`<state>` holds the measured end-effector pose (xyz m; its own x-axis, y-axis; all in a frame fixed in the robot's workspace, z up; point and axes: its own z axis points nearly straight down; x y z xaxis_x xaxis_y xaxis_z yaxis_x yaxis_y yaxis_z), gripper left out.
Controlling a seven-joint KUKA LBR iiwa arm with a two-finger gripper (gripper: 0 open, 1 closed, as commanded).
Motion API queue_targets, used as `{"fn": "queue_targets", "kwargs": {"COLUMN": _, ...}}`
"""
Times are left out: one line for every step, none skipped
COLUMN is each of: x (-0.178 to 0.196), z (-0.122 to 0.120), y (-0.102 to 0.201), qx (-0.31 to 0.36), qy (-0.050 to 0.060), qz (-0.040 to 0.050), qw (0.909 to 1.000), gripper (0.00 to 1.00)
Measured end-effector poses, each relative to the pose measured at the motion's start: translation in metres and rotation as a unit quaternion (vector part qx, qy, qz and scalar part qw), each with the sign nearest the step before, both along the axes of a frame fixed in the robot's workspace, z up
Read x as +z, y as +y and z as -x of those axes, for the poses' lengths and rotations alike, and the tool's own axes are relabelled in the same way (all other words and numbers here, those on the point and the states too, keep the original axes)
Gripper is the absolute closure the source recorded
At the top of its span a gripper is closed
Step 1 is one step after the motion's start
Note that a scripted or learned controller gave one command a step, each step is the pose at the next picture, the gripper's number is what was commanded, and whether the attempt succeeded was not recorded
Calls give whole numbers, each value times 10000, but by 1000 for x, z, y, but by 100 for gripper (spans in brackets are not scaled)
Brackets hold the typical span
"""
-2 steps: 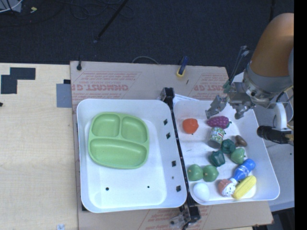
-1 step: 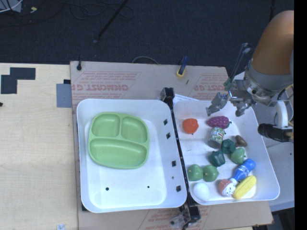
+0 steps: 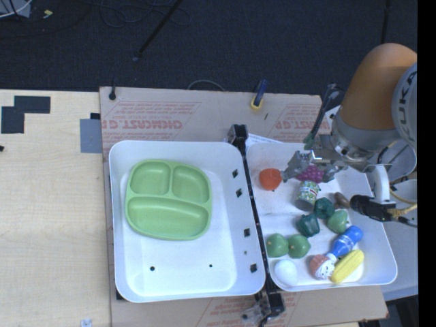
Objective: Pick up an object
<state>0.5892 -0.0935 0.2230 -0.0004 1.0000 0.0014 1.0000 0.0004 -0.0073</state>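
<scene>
Over the right bin (image 3: 381, 278), my claw (image 3: 305, 165) hangs near the far end; I cannot tell its state. Purple grapes (image 3: 312, 174) sit just beneath it, an orange ball (image 3: 270, 178) to their left. Green peppers (image 3: 286, 245), a white egg (image 3: 285, 272) and yellow corn (image 3: 348, 266) crowd the near end. A green divided plate (image 3: 167, 198) lies in the left bin (image 3: 136, 278).

The grey arm with the orange band (image 3: 378, 94) runs off the right edge. Its tool (image 3: 308, 163) hangs over a small purple bunch-like piece (image 3: 313, 174), perhaps toy grapes, partly covering it; the finger spacing is unclear. The right white bin's (image 3: 381, 268) upper wall lies hidden beneath the wrist.
</scene>
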Motion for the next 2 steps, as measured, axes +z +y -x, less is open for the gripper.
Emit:
{"fn": "queue_targets", "kwargs": {"x": -62, "z": 5, "y": 9, "qx": -3, "qy": 10, "qz": -3, "qw": 10000, "gripper": 0}}
{"fn": "queue_targets", "kwargs": {"x": -105, "z": 5, "y": 10, "qx": -10, "qy": -6, "qz": 0, "qw": 10000, "gripper": 0}}
